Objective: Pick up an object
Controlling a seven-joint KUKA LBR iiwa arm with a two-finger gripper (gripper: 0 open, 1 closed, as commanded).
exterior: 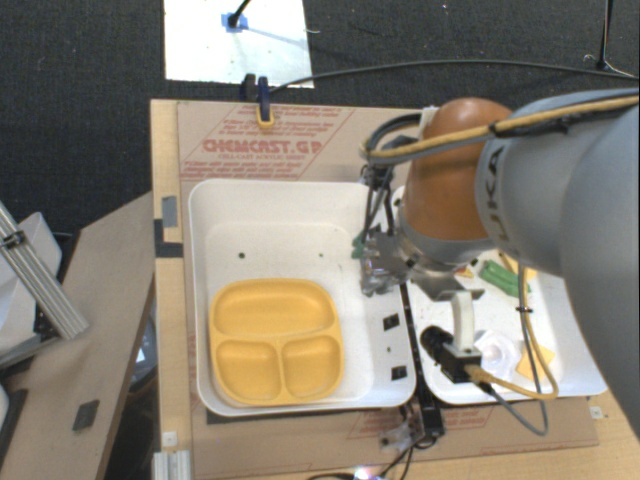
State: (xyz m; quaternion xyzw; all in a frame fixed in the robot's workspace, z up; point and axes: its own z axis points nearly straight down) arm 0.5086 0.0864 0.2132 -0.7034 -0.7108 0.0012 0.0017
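Observation:
A yellow divided tray [277,340] lies in the front part of the left bin [260,218]. My gripper [373,273] hangs over the right edge of that bin, close to the wall between the two bins and just right of the tray's far corner. No object shows in it. In the right bin [575,368], a green object [503,275] pokes out from under the arm. A pale crumpled object [497,349] lies near that bin's front. The arm's orange band and grey body hide most of the right bin.
Both bins rest on a cardboard sheet [270,138] with red print. A blue and yellow clamp [262,100] sits at its far edge. A white sheet [235,28] lies behind it, and a metal rail [35,273] slants at the left.

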